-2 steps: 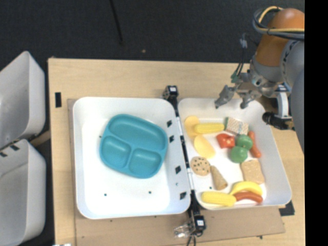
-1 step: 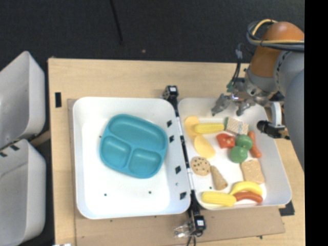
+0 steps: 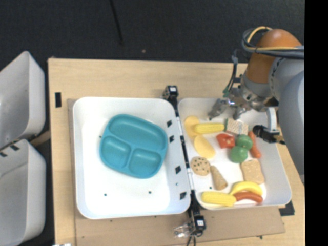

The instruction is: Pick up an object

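The right white bin (image 3: 277, 188) holds several toy foods: a corn cob (image 3: 209, 128), a yellow lemon-like piece (image 3: 204, 146), a red pepper (image 3: 225, 140), a green piece (image 3: 240, 150), a cookie (image 3: 200, 165), a cracker (image 3: 252, 170), a second corn cob (image 3: 219, 199) and a banana (image 3: 247, 188). My gripper (image 3: 226, 107) hangs over the bin's far edge, just above the corn cob and a pale cheese-like block (image 3: 237, 126). Its fingers spread apart with nothing between them.
The left white bin (image 3: 87, 188) carries a blue divided plate (image 3: 133, 145). Black clips (image 3: 170, 91) mark the seam between the bins. The grey arm with its orange band (image 3: 266, 50) fills the upper right. White chairs (image 3: 18, 111) stand at the left.
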`<state>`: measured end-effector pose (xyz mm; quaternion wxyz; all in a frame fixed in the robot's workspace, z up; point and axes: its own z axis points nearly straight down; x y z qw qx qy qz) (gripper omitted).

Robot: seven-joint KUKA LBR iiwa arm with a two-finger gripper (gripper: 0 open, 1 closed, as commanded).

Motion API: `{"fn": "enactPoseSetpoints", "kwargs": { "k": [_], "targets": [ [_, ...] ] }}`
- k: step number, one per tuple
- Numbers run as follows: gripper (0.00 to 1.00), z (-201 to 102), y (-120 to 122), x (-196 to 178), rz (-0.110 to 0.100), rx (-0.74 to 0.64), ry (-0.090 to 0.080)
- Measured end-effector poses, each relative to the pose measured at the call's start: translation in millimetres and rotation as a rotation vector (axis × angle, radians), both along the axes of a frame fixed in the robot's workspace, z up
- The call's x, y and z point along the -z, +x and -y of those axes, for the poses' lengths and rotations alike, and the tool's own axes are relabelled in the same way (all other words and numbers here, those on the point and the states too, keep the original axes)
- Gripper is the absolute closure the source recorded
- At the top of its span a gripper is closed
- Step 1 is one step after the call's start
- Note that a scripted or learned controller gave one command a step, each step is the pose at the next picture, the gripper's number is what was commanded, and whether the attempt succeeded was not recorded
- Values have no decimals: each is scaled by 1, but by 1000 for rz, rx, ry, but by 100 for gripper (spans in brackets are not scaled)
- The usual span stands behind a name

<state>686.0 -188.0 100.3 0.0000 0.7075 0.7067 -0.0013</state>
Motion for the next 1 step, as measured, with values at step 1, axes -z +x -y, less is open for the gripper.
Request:
{"fn": "enactPoseSetpoints", "kwargs": {
  "k": [1],
  "targets": [
    [100,1,2,-14,6,-1,-3]
  ]
}}
